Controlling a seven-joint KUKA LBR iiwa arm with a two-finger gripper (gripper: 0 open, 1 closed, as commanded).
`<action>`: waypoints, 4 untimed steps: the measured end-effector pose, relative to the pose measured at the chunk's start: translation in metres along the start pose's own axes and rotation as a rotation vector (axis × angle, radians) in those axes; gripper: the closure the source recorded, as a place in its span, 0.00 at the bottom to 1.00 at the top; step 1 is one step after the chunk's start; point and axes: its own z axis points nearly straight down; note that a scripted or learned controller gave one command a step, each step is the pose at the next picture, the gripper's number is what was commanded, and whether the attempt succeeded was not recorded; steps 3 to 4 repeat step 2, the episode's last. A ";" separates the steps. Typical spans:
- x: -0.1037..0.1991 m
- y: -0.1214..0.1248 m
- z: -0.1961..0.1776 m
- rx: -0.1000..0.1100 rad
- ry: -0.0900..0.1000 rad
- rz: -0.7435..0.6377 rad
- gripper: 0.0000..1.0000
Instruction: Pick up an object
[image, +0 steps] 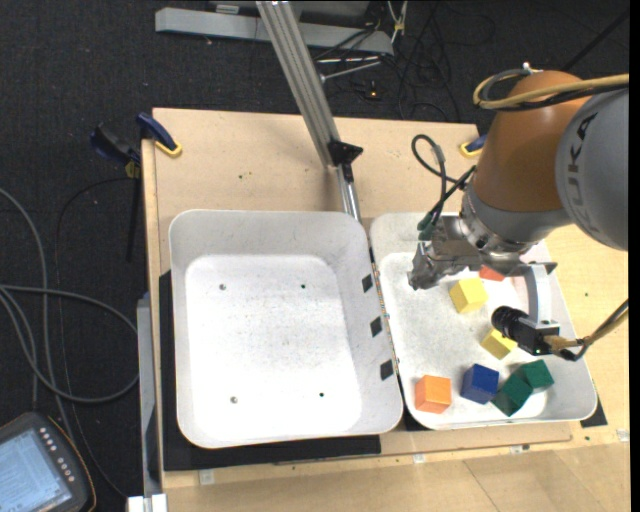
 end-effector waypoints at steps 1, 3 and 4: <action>0.057 -0.021 0.014 0.002 0.000 -0.001 1.00; 0.105 -0.052 0.022 0.003 0.000 0.000 1.00; 0.105 -0.052 0.022 0.003 0.000 0.000 1.00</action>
